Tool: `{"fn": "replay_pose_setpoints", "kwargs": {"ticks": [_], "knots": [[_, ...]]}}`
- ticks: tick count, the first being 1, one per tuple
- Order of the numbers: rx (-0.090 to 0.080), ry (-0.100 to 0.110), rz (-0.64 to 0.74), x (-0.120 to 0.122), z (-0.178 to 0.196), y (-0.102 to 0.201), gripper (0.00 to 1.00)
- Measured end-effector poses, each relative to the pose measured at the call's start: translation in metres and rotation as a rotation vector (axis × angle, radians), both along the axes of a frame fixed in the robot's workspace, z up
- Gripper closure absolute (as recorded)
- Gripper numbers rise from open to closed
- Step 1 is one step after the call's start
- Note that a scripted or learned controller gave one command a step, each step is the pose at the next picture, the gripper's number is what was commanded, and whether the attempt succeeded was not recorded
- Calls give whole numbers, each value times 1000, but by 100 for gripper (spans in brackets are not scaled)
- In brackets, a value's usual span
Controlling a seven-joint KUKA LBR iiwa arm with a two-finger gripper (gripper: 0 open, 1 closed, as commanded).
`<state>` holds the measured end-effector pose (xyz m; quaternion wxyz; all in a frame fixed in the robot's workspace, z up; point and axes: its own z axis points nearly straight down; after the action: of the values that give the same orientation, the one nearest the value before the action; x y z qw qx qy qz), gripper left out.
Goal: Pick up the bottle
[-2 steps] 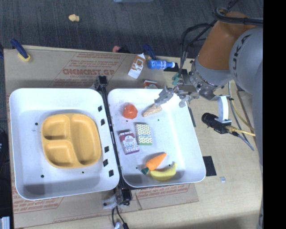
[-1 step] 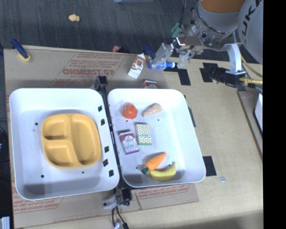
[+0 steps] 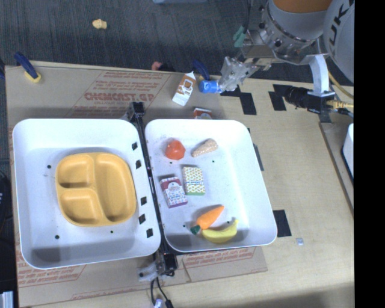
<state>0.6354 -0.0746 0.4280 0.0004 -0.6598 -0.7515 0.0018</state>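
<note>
Bottle (image 3: 184, 88) seen lying on the surface behind the right bin (image 3: 255, 180), gripper (image 3: 230, 77) held above nearby, jaws' state not discernible

The arm (image 3: 301, 18) gets chopped by the top edge, so just the orange band and wrist show. The hand (image 3: 231, 75) is tilted and a bit blurry, so I can't tell how it's set. Just left of the hand, the small carton (image 3: 184, 88) has print too tiny to read. A little red-topped thing (image 3: 202, 112) below the hand is half hidden behind the right bin (image 3: 252, 180) rim.
</note>
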Motion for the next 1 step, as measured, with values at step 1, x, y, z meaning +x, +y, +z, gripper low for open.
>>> {"fn": "replay_pose_setpoints", "kwargs": {"ticks": [1], "knots": [[1, 2, -237, -44, -92, -35, 100]]}}
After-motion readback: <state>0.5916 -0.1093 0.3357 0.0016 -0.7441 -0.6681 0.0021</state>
